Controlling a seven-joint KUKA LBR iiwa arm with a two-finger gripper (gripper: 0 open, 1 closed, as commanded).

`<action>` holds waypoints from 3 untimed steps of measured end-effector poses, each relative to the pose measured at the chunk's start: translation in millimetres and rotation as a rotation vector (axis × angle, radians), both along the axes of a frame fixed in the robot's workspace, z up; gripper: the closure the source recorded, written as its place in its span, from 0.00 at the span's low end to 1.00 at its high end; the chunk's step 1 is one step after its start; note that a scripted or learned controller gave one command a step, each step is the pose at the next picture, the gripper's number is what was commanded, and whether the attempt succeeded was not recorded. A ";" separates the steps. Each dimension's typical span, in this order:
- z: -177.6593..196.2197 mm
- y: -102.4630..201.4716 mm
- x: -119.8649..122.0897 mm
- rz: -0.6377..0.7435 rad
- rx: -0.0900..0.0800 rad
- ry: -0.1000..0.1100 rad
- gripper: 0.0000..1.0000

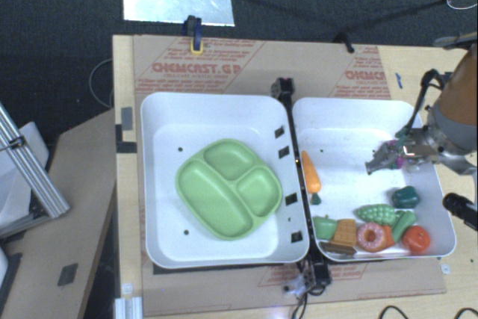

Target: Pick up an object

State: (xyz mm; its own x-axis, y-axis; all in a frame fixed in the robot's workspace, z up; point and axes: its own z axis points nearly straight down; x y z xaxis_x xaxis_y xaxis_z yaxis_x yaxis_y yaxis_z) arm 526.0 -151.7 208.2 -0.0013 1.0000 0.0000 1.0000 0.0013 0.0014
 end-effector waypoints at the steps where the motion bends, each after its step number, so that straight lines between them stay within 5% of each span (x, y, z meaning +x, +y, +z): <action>1: -56.4 -3.4 -7.1 0.000 0.000 0.001 0.00; 3: -124.3 -7.6 -3.5 0.000 0.001 0.001 0.00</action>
